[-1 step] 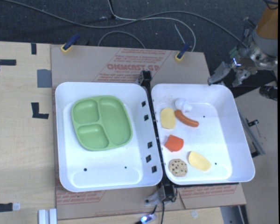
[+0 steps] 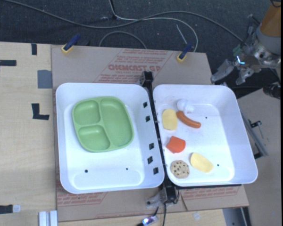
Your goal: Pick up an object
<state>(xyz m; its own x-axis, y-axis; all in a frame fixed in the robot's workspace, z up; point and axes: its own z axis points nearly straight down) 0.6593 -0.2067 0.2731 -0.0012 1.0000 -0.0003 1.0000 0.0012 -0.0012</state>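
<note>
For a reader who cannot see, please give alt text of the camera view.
The gripper hangs beyond the right bin, which holds a cookie, sausage, orange block and two yellow pieces. A green tray lies in the left bin.

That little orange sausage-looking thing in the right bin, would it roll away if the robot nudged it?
Probably: the orange sausage-shaped toy looks rounded and slim, so a sideways nudge could roll it. Its slight curve may limit that. It seems small and light, likely skidding on the smooth white right bin.

Glossy white plastic bins [image 2: 226,95]
</note>
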